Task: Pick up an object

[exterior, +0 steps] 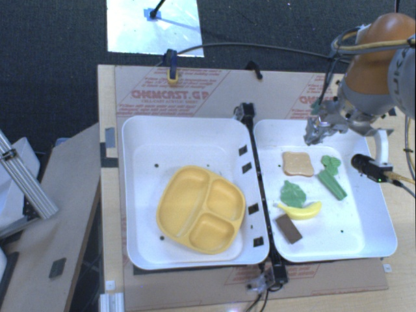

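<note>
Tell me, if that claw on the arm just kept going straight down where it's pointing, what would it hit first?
Probably the bare white floor of the right bin, near its back edge. The gripper hangs behind the toast slice, which looks nearest, though depth is hard to judge.

arm (380, 77): grey casing | orange band | dark cables | end effector (316, 132): metallic grey

The bench (110, 174) is a pale wooden top carrying a brown board (214, 86) printed with red lettering. On that board two shallow white bins sit side by side, their inner rims touching along a dark strip with black clips. The left bin (140, 142) lies toward the left of the board, the right bin (370, 239) toward the right. A yellow clamp (172, 77) grips the board's far edge, left of centre. Dark carpet lies beyond the bench.
</note>
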`<state>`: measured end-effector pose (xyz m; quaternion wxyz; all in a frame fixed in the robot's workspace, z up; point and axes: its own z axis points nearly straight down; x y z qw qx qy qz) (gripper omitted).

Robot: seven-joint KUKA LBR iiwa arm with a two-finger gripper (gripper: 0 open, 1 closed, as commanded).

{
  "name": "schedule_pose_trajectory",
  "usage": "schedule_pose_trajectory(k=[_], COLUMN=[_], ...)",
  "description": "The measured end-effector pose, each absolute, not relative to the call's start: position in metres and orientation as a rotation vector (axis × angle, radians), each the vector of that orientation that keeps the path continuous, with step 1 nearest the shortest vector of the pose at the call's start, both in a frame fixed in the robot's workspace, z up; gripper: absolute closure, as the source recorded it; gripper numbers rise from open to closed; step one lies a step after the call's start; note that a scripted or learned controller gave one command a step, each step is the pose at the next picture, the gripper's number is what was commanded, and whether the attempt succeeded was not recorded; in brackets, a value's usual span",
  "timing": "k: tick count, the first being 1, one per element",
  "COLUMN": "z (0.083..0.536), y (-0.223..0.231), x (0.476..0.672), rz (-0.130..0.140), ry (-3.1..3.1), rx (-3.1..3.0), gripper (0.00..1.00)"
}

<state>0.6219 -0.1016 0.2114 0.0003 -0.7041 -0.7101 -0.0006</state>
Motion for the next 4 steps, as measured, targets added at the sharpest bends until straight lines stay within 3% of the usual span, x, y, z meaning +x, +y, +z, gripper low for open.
schedule_pose_trajectory(k=[1, 4], z=[0.217, 0.231], y=[-0.056, 0.099], x=[0.616, 0.574], rz=[-0.003, -0.003], ry=[-2.231, -2.232], rx=[-2.211, -2.208], gripper=[1.00, 1.00])
